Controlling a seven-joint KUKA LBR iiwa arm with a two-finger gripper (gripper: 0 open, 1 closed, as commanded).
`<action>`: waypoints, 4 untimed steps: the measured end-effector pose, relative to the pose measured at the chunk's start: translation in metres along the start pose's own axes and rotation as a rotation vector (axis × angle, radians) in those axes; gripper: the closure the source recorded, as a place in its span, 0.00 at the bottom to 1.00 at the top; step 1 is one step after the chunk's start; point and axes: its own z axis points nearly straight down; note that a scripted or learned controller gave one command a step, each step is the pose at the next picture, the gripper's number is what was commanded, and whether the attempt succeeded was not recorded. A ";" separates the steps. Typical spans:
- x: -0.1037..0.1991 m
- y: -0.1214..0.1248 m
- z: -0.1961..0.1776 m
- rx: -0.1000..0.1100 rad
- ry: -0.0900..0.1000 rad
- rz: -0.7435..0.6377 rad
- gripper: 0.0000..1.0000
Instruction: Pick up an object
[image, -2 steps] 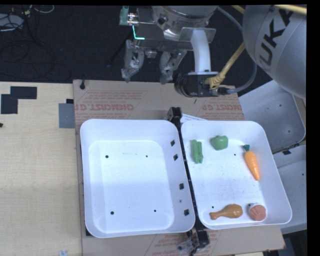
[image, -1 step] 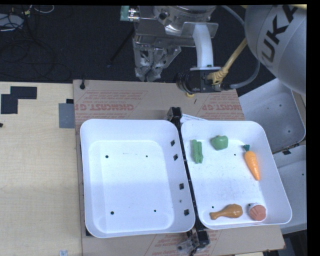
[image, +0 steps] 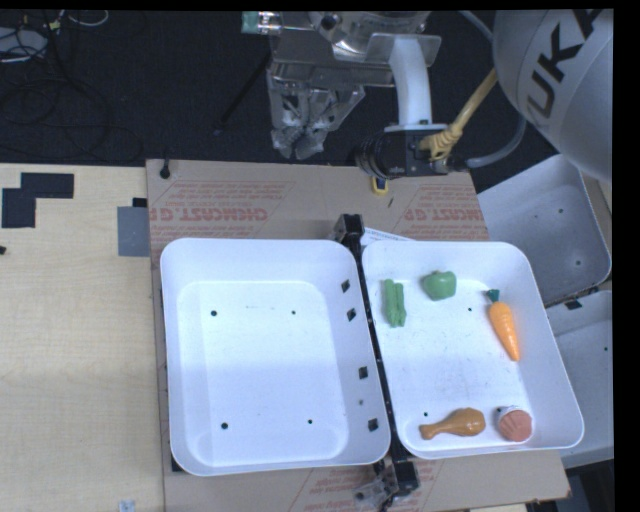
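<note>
**Choosing a clear target in the right bin**

Nearest us lie the drumstick (image: 453, 425) and pink piece (image: 515, 425); rightward, we favour the carrot (image: 504, 330), lying well apart. The gripper (image: 300, 140) hangs high behind; whether its fingers are parted, we cannot tell.

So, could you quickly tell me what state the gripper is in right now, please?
Gripper: raised above the back of the bench, behind the bins; nothing held between its fingers, but open or shut cannot be told.
</note>
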 end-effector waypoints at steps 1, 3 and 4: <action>0.001 0.000 -0.009 0.004 -0.002 -0.003 1.00; 0.004 -0.001 -0.027 0.012 -0.004 -0.011 1.00; 0.005 -0.001 -0.036 0.014 -0.004 -0.015 1.00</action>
